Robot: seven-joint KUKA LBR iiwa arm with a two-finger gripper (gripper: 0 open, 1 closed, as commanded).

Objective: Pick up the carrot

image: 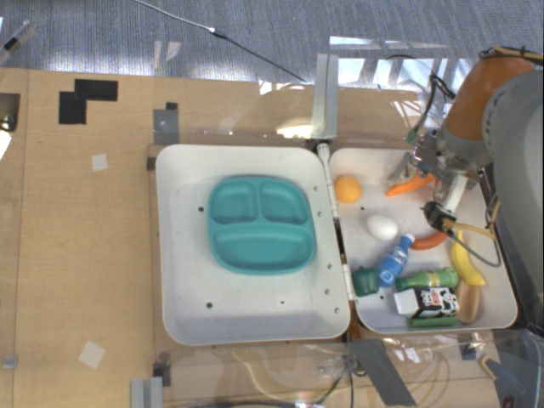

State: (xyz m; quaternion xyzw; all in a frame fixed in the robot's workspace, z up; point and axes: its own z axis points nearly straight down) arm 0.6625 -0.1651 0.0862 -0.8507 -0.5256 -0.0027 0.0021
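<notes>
From my station I see two white bins (170, 253), a teal divided plate (259, 225), an orange carrot (406, 186) and orange ball (347, 189), a white egg (382, 226), a blue bottle (393, 260), a green bottle (429, 278) and a yellow banana (466, 264).

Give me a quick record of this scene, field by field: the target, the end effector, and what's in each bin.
target: carrot, lying near the far edge of the right bin
end effector: directly over the carrot's right end; grip not confirmed
left bin: teal divided plate
right bin, far half: orange ball, white egg
right bin, near half: blue bottle, green bottle, small carton, banana
task status: carrot not yet visibly lifted
</notes>
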